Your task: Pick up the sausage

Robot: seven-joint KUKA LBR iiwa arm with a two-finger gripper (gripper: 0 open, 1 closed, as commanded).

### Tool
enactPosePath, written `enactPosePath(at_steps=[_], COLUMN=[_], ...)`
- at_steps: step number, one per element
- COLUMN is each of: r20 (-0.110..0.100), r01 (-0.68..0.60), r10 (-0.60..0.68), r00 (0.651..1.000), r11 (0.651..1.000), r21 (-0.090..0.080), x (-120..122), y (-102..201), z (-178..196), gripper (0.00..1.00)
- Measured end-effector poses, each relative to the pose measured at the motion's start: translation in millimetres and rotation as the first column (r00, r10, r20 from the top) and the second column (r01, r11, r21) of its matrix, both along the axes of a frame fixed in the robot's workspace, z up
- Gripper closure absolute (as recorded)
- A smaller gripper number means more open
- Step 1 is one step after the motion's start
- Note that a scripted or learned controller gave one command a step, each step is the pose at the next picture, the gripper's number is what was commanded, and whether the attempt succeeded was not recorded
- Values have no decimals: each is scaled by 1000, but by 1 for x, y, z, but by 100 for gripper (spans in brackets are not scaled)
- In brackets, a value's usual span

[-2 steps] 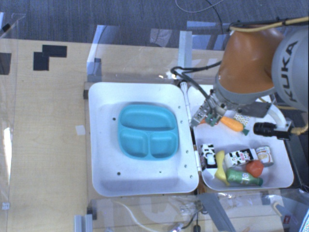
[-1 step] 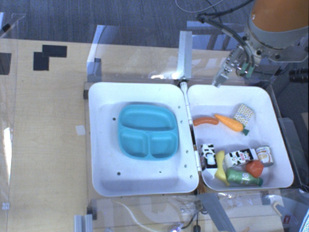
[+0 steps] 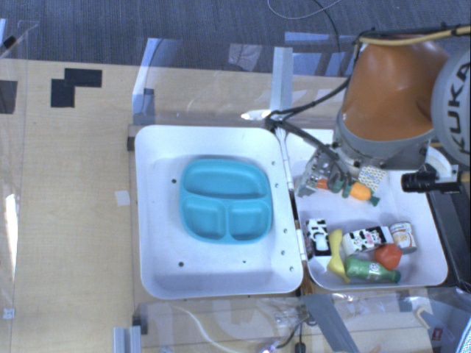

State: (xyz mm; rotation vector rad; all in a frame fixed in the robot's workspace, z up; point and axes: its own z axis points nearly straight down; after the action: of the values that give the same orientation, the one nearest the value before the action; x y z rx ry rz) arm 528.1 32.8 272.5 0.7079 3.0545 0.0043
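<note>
Camera view from above had the claw [image 3: 326,176] hanging low over the far left corner of the right bin [image 3: 434,271], under the arm's fat orange band [image 3: 390,87]. From where I stood, I could not tell whether it was clenched or released; its metal parts blurred together. A short orange-red stub, the sausage [image 3: 319,185] as best I could judge, lay right at the claw's tip, touching it or very nearly so. It looked smooth and small, half hidden by the metal. Just to its right was a carrot [image 3: 358,191] with a green top.

Nearer the front of that bin lay a cow-patched carton [image 3: 366,238], a yellow banana [image 3: 335,254], a green bottle [image 3: 372,271], a red round fruit [image 3: 388,256] and a small tin [image 3: 402,235]; none of their labels could be read. The grey arm casing [image 3: 458,127] bore large dark letters, partly cut off, "KU" legible.

The left bin [image 3: 162,271] held a blue three-part plate [image 3: 224,199]. Both bins sat on a pale wooden desk [image 3: 73,197] with black block marks [image 3: 73,85], clear panels standing around it. Beyond was grey-blue carpet [image 3: 147,6], with a thin black cable [image 3: 324,6] looping across.
</note>
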Motion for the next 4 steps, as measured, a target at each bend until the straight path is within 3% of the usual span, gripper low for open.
enactPosePath(at_steps=[1,2,3,4], r20=[5,4,2,7], r01=[123,-3,-287,-353], r10=[-123,3,287,353], r00=[992,1000,958,935], r11=[992,1000,958,935], r21=[0,-1,-2,-4], x=[93,119,115,101], y=[-29,-54,7,6], z=[106,90,-2,134], gripper=[100,100,100,100])
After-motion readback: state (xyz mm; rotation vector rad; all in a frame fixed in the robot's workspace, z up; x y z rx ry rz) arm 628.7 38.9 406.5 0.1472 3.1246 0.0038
